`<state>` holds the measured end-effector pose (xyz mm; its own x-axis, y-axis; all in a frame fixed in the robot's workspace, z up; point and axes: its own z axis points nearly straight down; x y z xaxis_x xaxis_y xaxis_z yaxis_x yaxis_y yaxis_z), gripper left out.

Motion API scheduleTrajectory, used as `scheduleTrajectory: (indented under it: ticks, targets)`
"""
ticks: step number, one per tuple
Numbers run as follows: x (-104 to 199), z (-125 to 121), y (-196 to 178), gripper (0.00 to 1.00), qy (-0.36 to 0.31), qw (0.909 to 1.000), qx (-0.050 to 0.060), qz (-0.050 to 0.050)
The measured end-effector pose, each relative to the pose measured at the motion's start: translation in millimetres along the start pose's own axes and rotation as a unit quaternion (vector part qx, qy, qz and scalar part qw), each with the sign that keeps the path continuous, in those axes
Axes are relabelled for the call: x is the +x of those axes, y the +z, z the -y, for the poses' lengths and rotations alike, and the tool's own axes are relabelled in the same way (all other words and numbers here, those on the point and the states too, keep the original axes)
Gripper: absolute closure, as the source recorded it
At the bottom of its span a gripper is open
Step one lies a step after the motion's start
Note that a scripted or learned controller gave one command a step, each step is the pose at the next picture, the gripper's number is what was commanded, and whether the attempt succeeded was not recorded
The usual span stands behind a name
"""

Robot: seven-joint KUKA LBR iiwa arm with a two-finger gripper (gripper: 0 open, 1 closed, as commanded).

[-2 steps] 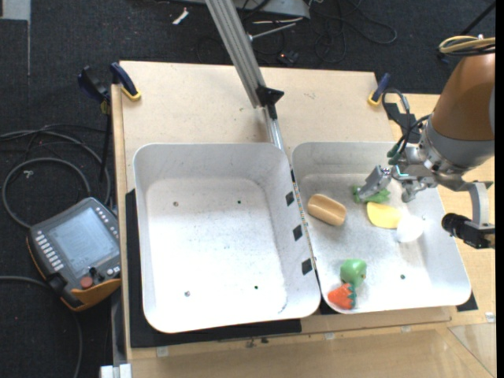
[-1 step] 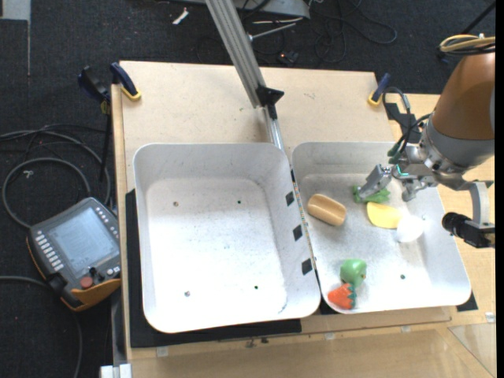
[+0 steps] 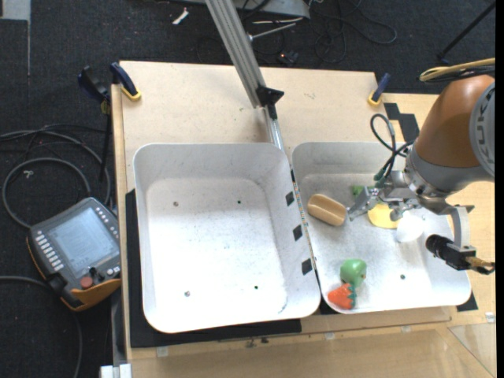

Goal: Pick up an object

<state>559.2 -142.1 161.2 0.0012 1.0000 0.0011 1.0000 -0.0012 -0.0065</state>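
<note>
Down in the right bin [image 3: 441,290], pincer [image 3: 376,205] low over the floor; whether wide or narrow, impossible to tell from this slant. Nothing visibly gripped. Nearest candidate: tan bread-roll toy [image 3: 327,209], just left of the pincer, lying flat, oblong and smooth-crusted. Probably light, maybe hollow plastic or foam, likely slick; best taken across its short width at the middle. Right under the pincer, a flat pale-yellow piece [image 3: 383,217], thin and hard to pinch. Nearer the bin's front rim, a green rounded toy [image 3: 354,271] touching a small red one [image 3: 340,295], both glossy, apt to roll.
</note>
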Motion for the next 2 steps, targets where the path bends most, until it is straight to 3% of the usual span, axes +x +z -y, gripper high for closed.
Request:
scheduleTrajectory:
  ticks: [1,2]
  targets:
    - [0.6,-4.4,63.0,0.00,0.000,1.0000,0.000,0.000]
    - [0.9,-4.7,66.0,0.00,0.000,1.0000,-0.003,0.000]
